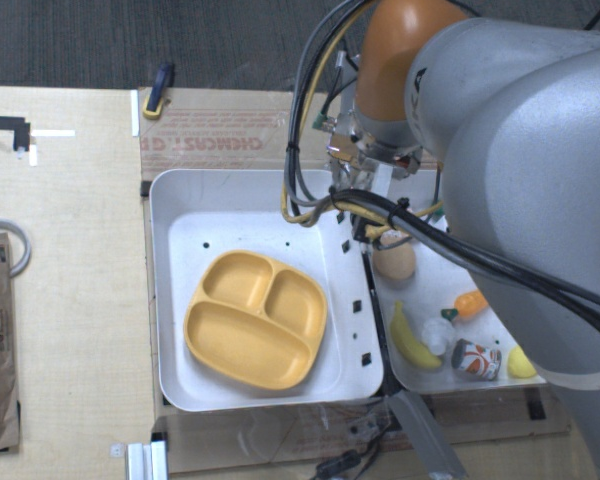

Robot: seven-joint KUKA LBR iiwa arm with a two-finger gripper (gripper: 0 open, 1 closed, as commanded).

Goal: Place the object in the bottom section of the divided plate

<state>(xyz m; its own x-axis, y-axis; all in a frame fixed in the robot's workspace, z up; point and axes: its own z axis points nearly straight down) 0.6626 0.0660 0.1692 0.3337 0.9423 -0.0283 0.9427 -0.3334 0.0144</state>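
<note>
The grey arm with its orange band is seen entering from the right, its wrist hung over the near-left corner of the right-hand shallow white bin [480,383]. The gripper [372,230] is placed directly above a beige egg-shaped object [394,260], which lies in that bin close against the wall shared with the left-hand shallow white bin [170,298]. Whether the jaws are wide, narrow or closed on the egg-shaped object cannot be told, since the hoses and wrist cover them. The yellow three-section divided plate [256,318] is set in the left bin, well apart from the gripper and down-left of it. Its large bottom section [242,346] is the part nearest the lower edge of the view, with the two smaller sections behind it. The coming move is therefore judged to run leftward across the shared wall and toward the lower edge of the view. A yellow banana [412,338], a small orange carrot-like piece [469,305] and a printed can [474,359] are also shown in the right bin.
</note>
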